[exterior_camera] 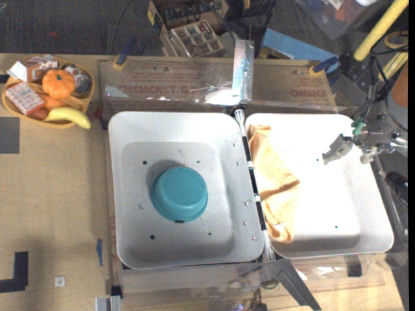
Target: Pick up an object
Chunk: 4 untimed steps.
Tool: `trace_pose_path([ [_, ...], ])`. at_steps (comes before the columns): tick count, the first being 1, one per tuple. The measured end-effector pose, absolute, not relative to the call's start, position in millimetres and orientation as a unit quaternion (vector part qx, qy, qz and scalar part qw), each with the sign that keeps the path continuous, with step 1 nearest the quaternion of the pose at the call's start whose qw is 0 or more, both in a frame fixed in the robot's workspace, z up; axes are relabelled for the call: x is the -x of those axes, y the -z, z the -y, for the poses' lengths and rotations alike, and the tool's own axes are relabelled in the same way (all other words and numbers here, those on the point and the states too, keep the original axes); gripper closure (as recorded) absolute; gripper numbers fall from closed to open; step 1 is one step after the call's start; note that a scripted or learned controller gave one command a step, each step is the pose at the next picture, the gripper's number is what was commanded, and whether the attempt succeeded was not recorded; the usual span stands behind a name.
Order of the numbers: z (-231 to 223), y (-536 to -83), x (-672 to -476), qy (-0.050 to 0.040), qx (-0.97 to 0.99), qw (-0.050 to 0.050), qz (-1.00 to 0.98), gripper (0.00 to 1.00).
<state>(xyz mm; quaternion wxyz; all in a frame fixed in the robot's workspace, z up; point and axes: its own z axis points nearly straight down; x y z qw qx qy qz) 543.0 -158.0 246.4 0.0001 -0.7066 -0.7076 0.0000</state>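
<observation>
The gripper hangs near the right bin's right edge with nothing between its fingers, their spread too small to tell, so the pick is not yet begun: the yellow cloth lies along that bin's left wall and the teal bowl sits mid left bin.

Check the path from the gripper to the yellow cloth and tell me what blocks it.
Nothing visible blocks it. The gripper hangs over the right bin, and the yellow cloth lies crumpled along that bin's left side. Between them is bare white bin floor. The teal bowl sits apart in the left bin.
</observation>
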Motion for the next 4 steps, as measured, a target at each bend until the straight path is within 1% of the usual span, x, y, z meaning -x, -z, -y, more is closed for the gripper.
trace_pose_path([
  [1,105.0,-112.6,-575.7,-0.0003,0.727,0.000,0.686,0.00],
  [2,93.7,-90.2,-579.9,0.0024,0.679,-0.003,0.734,0.00],
  [3,95.4,-101.5,-581.2,0.0046,0.680,-0.005,0.733,1.00],
  [4,95.4,-101.6,-581.2,0.0046,0.680,-0.005,0.733,0.00],
])
